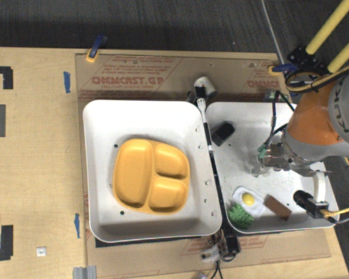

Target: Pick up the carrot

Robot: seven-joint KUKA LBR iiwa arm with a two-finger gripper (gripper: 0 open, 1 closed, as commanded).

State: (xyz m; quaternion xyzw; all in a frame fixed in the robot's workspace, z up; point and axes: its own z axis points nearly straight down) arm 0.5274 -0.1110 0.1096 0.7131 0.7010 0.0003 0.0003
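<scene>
From where I stand, two white bins sit side by side on the bench. The left bin [102,156] holds a yellow divided tray [152,175] lying about at its centre. The grey arm [320,124] with its orange band comes in from 3 o'clock over the right bin [244,112], and the gripper [271,156] hangs over the middle of that bin. Whether the gripper is open or closed, I cannot tell, and I see nothing in its grasp. In the right bin a black block [223,132] lies at 10 o'clock. A toy fried egg [248,201] lies at 6 o'clock, with a green leafy piece [239,214] touching it at 7 o'clock. A brown bar [277,207] lies at 5 o'clock, near the egg. Where the carrot is, I cannot tell.
</scene>
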